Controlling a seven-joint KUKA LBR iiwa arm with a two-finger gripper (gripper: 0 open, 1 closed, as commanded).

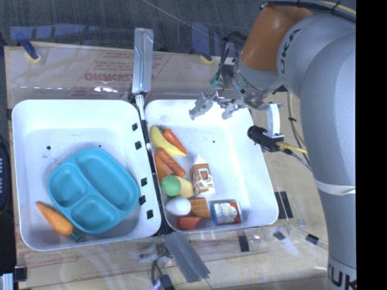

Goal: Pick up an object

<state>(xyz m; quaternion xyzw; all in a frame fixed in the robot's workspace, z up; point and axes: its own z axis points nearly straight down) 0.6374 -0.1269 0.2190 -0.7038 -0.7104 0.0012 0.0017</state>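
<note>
My gripper (213, 109) hangs over the far edge of the right bin (254, 162), its two grey fingers spread apart with nothing between them. Below and to its left, a pile of toy food lies along the bin's left side: a yellow banana (162, 142), an orange carrot (175, 140), a second carrot (168, 164), a green and yellow fruit (175, 186), a small carton (202, 179), a white egg (178, 206), a can (226, 212) and a red piece (189, 222). The gripper is apart from all of them.
The left bin (36, 119) holds a blue divided plate (94, 190) and an orange carrot (54, 219) at its near left corner. A grey upright post (143, 59) stands at the far end of the divider between the bins. The arm's bulk fills the right side.
</note>
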